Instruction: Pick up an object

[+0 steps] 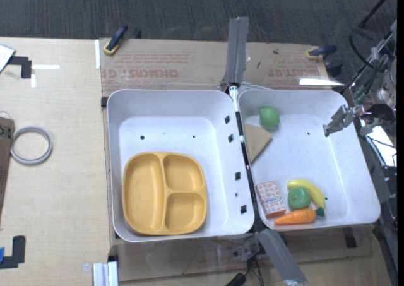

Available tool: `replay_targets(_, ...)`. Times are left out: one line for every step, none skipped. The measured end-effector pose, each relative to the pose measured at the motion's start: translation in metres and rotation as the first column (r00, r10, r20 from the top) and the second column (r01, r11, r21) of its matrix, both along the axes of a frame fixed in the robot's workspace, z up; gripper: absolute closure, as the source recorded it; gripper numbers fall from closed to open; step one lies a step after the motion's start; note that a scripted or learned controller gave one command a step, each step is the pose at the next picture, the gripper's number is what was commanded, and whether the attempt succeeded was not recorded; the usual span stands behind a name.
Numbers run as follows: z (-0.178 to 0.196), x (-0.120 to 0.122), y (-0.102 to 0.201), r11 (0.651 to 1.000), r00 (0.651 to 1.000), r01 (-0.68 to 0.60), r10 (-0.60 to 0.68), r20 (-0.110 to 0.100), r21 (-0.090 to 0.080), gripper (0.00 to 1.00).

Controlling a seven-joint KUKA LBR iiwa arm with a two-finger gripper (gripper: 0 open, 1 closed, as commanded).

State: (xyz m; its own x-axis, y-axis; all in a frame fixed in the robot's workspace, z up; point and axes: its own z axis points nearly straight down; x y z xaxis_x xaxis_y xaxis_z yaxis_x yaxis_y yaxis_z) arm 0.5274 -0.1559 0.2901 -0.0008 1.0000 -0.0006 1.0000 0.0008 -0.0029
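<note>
Gripper at right bin's right wall – fingers' state cannot tell, grasping nothing visible | carrot in near corner, long axis left-right, tip leftward | banana diagonal, touching green fruit – beside carton

Right bin's middle lies open between green ball and banana.

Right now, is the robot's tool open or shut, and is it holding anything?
Tool: at the right bin's far right edge; whether it is open or closed cannot be told. Nothing seen in it.
</note>
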Motion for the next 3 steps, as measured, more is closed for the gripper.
replay_targets(-0.153, -0.047, -0.023, 0.999, 0.999, 0.037, -0.037, 0.000, 0.001, 0.00)
replay_targets(-0.199, -0.050, 0.014, 1.000, 1.000, -0.021, 0.021, 0.001, 0.001, 0.00)
replay_targets(-0.191, -0.049, 0.013, 1.000, 1.000, -0.017, 0.017, 0.003, 0.000, 1.00)
